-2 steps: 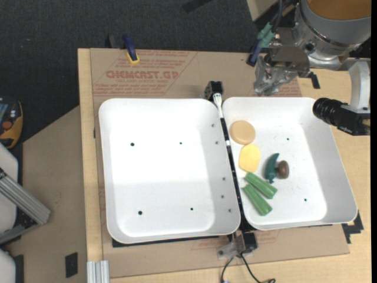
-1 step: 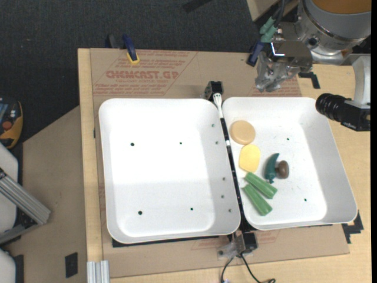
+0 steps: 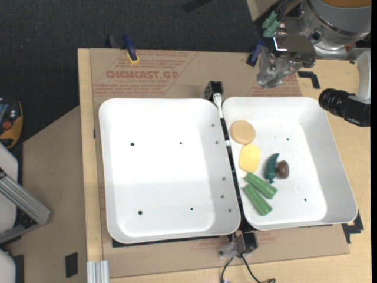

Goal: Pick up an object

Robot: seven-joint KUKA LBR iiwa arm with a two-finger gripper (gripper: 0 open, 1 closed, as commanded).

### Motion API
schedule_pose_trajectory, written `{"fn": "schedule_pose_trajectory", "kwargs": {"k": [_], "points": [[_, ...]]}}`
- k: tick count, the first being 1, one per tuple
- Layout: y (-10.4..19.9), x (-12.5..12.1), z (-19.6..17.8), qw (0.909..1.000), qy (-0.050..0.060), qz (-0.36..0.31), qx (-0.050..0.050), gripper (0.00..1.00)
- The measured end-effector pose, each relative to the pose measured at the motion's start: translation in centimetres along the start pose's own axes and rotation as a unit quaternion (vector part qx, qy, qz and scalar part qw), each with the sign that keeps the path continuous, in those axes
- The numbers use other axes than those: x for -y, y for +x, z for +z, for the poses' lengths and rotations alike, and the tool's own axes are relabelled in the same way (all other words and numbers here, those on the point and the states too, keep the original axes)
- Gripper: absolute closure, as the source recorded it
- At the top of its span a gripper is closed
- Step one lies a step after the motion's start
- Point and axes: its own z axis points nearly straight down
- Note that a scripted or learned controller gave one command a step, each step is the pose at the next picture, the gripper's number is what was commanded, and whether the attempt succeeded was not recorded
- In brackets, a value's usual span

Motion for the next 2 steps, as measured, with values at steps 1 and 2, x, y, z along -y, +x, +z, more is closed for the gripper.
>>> {"fn": "schedule_pose_trajectory", "kwargs": {"k": [1, 2], "points": [[0.0, -0.1, -1.0, 1.0000, -0.002, 0.000, 0.000, 1.00], [0.1, -0.2, -2.1, 1.0000, -0.003, 0.000, 0.000, 1.00]]}}
